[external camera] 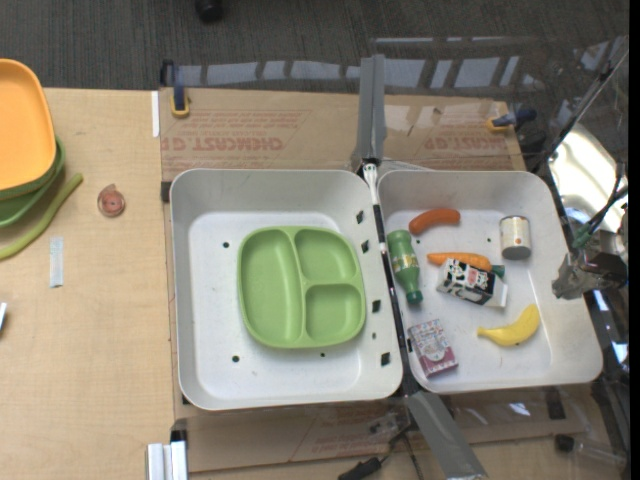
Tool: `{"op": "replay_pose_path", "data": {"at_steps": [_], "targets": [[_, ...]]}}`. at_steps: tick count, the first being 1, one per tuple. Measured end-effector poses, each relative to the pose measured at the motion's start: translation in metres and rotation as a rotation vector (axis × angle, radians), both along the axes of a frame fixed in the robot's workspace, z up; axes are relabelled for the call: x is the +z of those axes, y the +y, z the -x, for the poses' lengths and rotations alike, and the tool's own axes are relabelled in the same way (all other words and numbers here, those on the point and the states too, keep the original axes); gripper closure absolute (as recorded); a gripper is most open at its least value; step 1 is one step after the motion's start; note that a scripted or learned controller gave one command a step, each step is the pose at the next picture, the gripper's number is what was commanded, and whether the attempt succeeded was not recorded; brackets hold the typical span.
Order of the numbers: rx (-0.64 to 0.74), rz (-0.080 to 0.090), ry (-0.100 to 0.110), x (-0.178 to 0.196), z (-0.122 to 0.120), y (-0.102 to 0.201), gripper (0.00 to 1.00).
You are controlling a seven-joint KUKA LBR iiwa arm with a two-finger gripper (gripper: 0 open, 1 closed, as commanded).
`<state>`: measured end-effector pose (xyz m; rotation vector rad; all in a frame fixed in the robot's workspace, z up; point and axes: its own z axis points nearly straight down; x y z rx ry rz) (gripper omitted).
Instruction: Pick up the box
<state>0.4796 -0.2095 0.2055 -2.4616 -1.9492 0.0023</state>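
A small pink and maroon box (433, 348) lies flat at the front left of the right bin (560, 363). A black-and-white carton (468, 281) lies on its side near the bin's middle. My gripper (578, 274) hangs over the right rim of the right bin, well to the right of both, with nothing seen in it. It is partly cut off by the view's edge.
The right bin also holds a green bottle (404, 264), a carrot (458, 259), a sausage (434, 220), a silver can (514, 236) and a banana (511, 328). In the left bin (200, 298) lies a green divided plate (301, 287). Orange and green plates (22, 148) sit on the bench at far left.
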Motion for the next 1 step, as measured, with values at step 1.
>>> {"op": "replay_pose_path", "data": {"at_steps": [1], "targets": [[0.225,0.002,-0.002,0.0552,0.0012,-0.0053,1.00]]}}
